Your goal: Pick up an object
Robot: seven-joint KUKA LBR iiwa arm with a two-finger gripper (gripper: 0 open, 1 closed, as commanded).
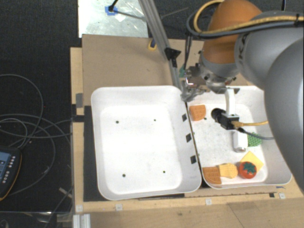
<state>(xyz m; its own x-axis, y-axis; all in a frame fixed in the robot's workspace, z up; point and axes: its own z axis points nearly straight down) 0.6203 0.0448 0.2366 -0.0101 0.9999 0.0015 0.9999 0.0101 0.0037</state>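
Nearest, an orange wafer (213,175), a yellow piece (228,170) and a red ball (247,171) line the right bin's (211,144) near wall, while my gripper (189,91) hangs at its far-left corner beside an orange block (197,112), the likely pick target; I cannot tell its opening.

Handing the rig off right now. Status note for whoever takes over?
Gripper: low over the far-left corner of the right bin; nothing visibly held.
Things: orange block on the bin floor right beside the gripper. Orange textured piece, yellow piece and red ball sit along the bin's near edge.
Done: no pick yet.
Left: grasp and lift one object; the orange block looks nearest.
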